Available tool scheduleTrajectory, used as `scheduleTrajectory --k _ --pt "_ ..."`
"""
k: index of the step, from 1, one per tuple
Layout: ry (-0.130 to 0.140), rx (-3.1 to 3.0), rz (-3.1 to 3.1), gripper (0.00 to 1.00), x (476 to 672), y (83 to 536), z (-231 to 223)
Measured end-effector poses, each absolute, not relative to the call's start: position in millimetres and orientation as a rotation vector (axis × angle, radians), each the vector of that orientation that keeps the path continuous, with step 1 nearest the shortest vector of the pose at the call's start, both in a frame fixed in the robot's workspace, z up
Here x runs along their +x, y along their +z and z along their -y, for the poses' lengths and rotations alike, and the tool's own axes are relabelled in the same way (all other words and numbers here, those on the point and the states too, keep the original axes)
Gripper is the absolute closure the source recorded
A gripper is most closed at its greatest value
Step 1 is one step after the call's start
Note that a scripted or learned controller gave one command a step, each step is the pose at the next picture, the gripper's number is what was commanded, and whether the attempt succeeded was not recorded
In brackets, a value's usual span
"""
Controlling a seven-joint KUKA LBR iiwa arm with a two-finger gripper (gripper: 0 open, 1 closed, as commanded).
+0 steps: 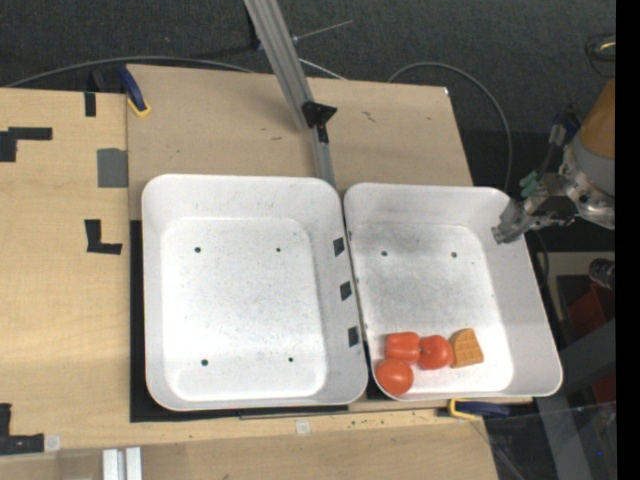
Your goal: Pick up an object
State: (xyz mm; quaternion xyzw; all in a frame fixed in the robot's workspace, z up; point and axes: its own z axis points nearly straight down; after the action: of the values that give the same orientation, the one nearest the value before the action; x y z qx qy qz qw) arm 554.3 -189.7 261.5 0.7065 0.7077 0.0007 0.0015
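Note:
Three red tomato-like pieces [412, 356] lie clustered at the near edge of the right bin [505, 298], with an orange waffle-like block [466, 347] touching them on the right. My gripper [512, 223] hangs over the right bin's far right rim, well away from the objects. Nothing shows between its tips. The arm comes in from the right edge of the camera view.
The left bin [170, 268] sits beside the right one on the wooden bench. A slanted metal pole [285, 53] rises behind the bins. Black tape marks [98, 236] lie on the bench at left. Cables run along the back.

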Motion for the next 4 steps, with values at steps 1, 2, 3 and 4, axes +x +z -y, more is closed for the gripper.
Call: scheduleTrajectory --k 1,2,3,4 --pt "0.002 2.215 -2.228 1.0 564.7 265 143" --pt "-0.001 2.216 -2.23 1.0 581.0 249 87" --pt "0.001 2.215 -2.23 1.0 596.1 253 35" --pt "-0.001 2.215 -2.231 1.0 608.1 238 -24"
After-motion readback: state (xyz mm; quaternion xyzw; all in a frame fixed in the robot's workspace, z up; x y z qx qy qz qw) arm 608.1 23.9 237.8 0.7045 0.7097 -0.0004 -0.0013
